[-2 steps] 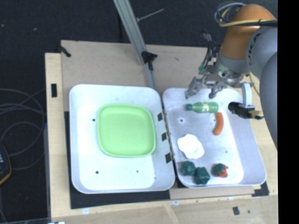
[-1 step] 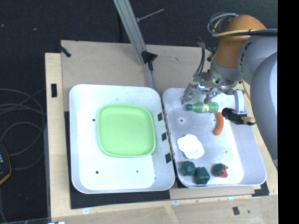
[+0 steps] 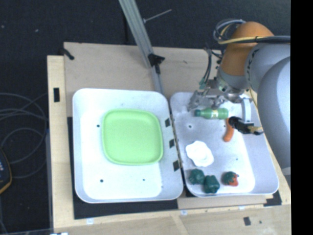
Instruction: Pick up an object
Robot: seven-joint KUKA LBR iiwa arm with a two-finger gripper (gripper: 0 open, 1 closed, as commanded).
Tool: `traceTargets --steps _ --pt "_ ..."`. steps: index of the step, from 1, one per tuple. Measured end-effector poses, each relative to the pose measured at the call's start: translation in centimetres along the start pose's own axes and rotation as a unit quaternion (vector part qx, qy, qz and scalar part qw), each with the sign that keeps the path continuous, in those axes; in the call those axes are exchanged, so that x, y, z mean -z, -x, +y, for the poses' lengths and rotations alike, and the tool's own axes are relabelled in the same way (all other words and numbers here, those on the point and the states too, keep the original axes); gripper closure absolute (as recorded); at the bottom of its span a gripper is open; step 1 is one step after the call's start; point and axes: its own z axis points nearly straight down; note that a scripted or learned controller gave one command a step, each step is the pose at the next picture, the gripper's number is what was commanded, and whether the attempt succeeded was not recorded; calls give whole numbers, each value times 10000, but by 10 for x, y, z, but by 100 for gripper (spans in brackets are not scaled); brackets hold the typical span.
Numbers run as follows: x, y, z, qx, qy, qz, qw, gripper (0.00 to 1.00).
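Grey two-finger pincer (image 3: 208,101) sits upper right of frame, directly above small green plastic bottle (image 3: 212,113) lying sideways in right white bin (image 3: 261,170); finger state unreadable.

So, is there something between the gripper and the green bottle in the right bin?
Nothing visible. The gripper is at the top of the right bin, right above the green bottle, with no other object between them.
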Motion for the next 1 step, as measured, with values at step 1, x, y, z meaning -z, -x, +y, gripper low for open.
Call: traceTargets --steps 1 --pt "8 1 -1 -1 -16 0 10000 100"
